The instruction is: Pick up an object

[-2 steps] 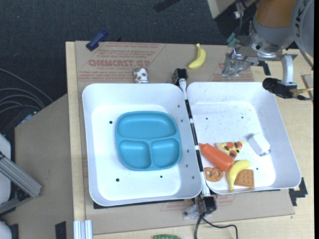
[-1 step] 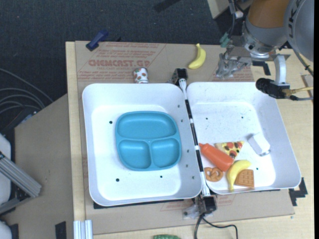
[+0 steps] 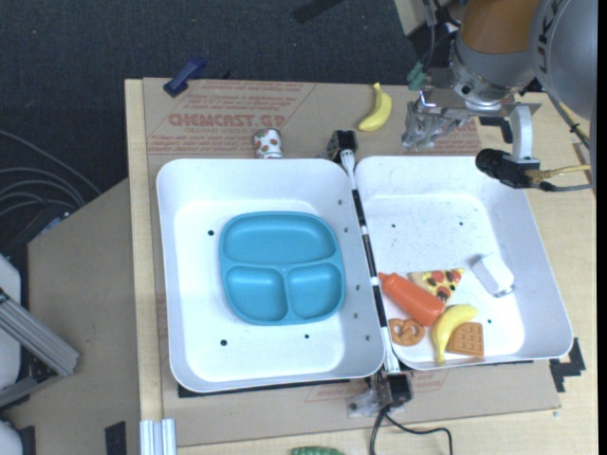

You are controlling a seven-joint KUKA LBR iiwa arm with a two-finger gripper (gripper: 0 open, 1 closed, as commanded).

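Observation:
My gripper (image 3: 429, 129) hangs over the far rim of the right bin (image 3: 427, 226), high above the bench, with nothing visible in it. At the near side of that bin lie an orange-red carrot-like toy (image 3: 413, 295), a pizza slice (image 3: 439, 279), a yellow banana (image 3: 452, 325), a brown waffle piece (image 3: 467, 340), a small pretzel (image 3: 406, 331) and a white block (image 3: 493, 275). All of them lie well towards the front of the bin from the gripper.
The left bin (image 3: 190, 254) holds a blue divided plate (image 3: 281, 265). On the bench behind the bins lie a second yellow banana (image 3: 376, 110), a small red-spotted white toy (image 3: 268, 142) and a blue object (image 3: 185, 76).

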